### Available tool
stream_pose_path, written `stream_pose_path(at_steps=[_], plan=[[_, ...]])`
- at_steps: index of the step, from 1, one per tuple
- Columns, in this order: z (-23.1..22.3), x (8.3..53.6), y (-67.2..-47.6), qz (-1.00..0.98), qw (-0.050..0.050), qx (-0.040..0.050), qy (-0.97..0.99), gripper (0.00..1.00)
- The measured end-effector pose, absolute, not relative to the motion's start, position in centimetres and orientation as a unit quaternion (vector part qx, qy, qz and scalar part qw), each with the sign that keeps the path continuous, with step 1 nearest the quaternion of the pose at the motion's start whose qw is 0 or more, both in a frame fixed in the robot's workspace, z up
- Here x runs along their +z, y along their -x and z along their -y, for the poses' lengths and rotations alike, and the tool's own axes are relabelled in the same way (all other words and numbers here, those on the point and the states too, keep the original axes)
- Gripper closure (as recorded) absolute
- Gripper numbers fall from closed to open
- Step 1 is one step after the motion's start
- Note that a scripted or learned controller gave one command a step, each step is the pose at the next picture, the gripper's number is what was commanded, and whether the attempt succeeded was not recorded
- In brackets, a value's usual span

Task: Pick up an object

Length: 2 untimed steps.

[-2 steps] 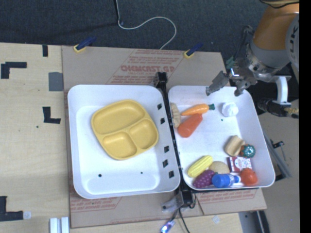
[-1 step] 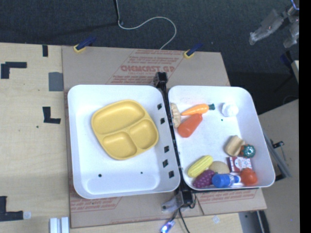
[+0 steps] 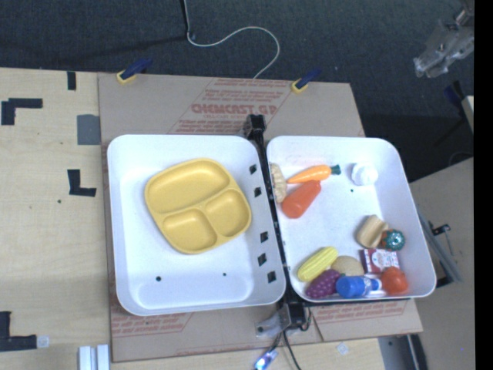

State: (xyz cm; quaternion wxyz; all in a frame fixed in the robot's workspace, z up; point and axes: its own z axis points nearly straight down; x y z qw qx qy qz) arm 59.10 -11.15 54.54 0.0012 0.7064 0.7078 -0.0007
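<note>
End effector (image 3: 443,48) blurred beyond the worktop's far right corner, grip state unreadable; nothing picked yet, so you'd likely bring it down over the right bin (image 3: 406,182), where the carrot (image 3: 312,173) lies near its far-left corner.

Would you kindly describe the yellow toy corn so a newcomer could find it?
Look in the right white bin, at the toy cluster along its near edge. The yellow toy corn cob lies leftmost, above the purple grapes: the cluster's only yellow, ridged piece.
</note>
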Motion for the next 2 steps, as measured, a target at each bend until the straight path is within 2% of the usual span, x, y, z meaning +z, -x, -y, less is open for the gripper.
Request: stream_pose_path(at_steps=[1,2], plan=[[5.3,47.5,-54.2,-0.709,-0.004,-0.0026,-0.705,1.0],[0.6,34.1,-50.1,-0.709,-0.007,-0.0064,-0.706,1.0]])
